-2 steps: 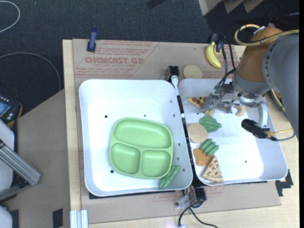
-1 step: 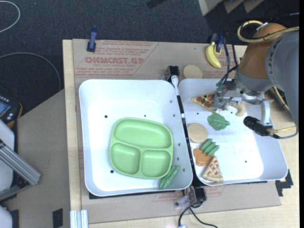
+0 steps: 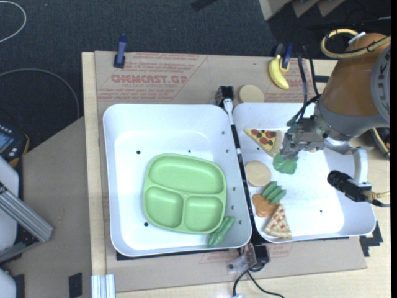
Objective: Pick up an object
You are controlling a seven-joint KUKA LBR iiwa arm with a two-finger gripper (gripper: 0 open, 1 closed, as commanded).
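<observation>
The end effector [image 3: 291, 149] hangs low in the right bin [image 3: 329, 219], its fingers closed on a green toy [image 3: 286, 164]. A pizza slice [image 3: 263, 138] lies at its nine o'clock, and a beige disc [image 3: 257, 173] at seven.

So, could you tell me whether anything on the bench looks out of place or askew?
Two toys lie outside the bins: a banana and a tan disc on the bench behind the right bin. In the left bin, a green pea pod leans against the green divided plate, wedged toward the bin wall.
</observation>
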